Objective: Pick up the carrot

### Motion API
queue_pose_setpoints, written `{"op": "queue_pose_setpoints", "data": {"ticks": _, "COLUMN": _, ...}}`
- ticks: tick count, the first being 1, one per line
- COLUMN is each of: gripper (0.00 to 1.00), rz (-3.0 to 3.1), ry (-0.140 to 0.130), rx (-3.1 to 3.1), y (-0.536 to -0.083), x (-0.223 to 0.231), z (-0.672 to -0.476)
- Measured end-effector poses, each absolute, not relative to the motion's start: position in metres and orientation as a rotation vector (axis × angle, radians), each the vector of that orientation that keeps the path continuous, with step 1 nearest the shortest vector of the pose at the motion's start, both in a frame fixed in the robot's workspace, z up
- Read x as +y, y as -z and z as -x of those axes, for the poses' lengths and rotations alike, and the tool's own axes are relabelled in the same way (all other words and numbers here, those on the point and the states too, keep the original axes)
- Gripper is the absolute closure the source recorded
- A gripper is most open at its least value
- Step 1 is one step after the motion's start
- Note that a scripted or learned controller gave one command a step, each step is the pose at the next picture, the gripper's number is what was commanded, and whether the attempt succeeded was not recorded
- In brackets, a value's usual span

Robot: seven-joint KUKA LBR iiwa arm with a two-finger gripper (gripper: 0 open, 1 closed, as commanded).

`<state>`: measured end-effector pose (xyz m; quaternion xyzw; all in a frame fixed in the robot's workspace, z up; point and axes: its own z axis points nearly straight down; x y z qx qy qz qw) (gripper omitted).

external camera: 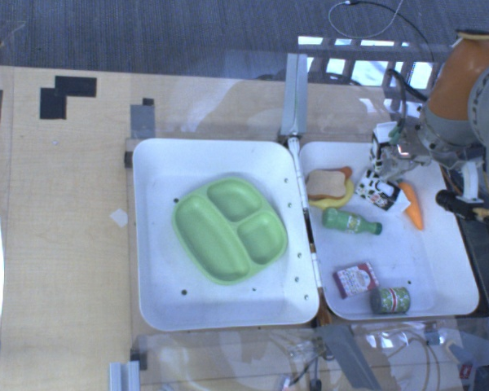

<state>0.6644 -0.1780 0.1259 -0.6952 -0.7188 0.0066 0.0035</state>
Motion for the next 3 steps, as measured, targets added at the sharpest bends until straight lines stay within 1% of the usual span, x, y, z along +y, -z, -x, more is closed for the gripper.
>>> {"op": "queue_pose_setpoints", "data": {"ticks": 1, "gripper": 0.0, "rz": 2.18, "ry": -0.019, "rx": -2.255, "y": -0.127, "x": -0.178, "z": -0.665}}
{"op": "queue_pose_setpoints", "data": {"ticks": 2, "gripper": 0.0, "rz": 2.165, "ry": 0.018, "rx": -2.294, "y": -0.111, "x": -0.198, "z": -0.661}}
{"op": "queue_pose_setpoints", "data": {"ticks": 3, "gripper": 0.0, "rz": 2.116, "ry": 0.048, "rx": -2.387, "y": -0.11, "x": -0.205, "z": -0.626}}
